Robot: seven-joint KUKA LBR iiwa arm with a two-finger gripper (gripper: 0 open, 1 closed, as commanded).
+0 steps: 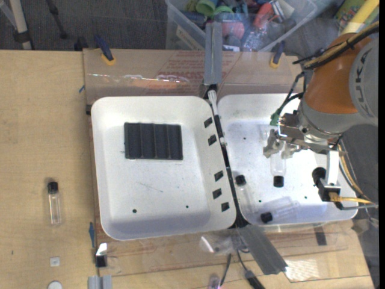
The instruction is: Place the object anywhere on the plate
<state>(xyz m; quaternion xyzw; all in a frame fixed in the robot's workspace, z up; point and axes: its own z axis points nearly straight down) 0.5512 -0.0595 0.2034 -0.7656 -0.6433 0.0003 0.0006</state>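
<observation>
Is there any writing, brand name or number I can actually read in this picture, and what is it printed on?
"KU": dark letters running vertically on the grey arm, cut off by the picture's edge, so the rest of the word cannot be read.
Toys in the clear tub behind the bins: any print is too blurred to read.
Black plate, both white bins and the small vial on the bench: no readable text.
</observation>
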